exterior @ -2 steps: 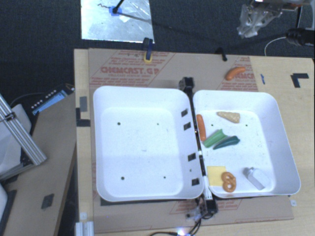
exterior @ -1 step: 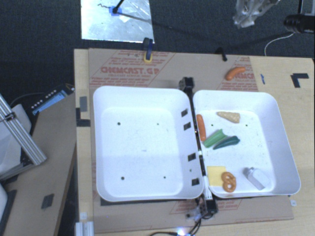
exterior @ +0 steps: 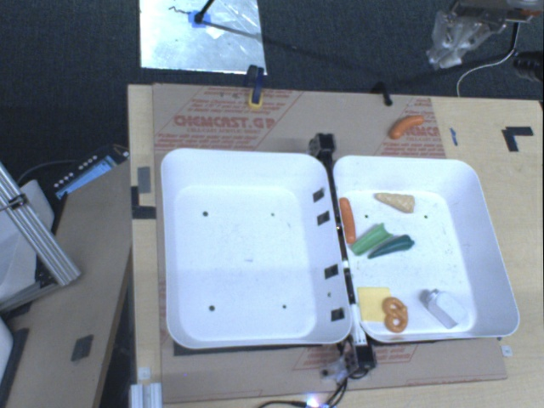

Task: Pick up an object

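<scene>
Your end effector (exterior: 459, 36) is hanging high beyond the bench's (exterior: 280, 113) far right corner, clear of both bins; I cannot tell its state. The candidates are lying in the right bin (exterior: 486, 219): carrot (exterior: 347, 218), green pods (exterior: 381, 240), pretzel (exterior: 395, 314).

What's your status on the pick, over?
Gripper high at far right, off the bins, carrying nothing. Right white bin holds green pepper pieces, orange pretzel, yellow square. Nothing in the way.
</scene>
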You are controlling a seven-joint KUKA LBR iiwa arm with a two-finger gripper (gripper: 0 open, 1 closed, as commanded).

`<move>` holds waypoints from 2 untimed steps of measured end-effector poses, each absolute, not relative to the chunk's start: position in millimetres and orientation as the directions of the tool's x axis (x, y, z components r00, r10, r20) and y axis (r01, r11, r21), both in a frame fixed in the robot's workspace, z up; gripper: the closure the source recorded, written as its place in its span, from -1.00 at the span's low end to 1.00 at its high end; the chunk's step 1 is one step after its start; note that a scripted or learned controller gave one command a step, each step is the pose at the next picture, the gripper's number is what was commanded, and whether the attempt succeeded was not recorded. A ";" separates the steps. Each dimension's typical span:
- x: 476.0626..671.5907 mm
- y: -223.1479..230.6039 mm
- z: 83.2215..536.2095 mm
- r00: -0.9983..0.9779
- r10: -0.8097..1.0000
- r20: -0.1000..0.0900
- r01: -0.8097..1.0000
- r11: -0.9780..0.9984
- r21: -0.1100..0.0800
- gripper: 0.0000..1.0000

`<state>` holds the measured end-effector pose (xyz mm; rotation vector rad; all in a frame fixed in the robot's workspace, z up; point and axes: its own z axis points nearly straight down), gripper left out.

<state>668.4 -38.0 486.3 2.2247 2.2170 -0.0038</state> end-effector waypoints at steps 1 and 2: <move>668.6 -10.1 524.6 -0.006 1.000 0.000 1.000 0.006 0.007 1.00; 668.5 23.7 535.9 -0.007 1.000 0.001 1.000 0.007 0.005 1.00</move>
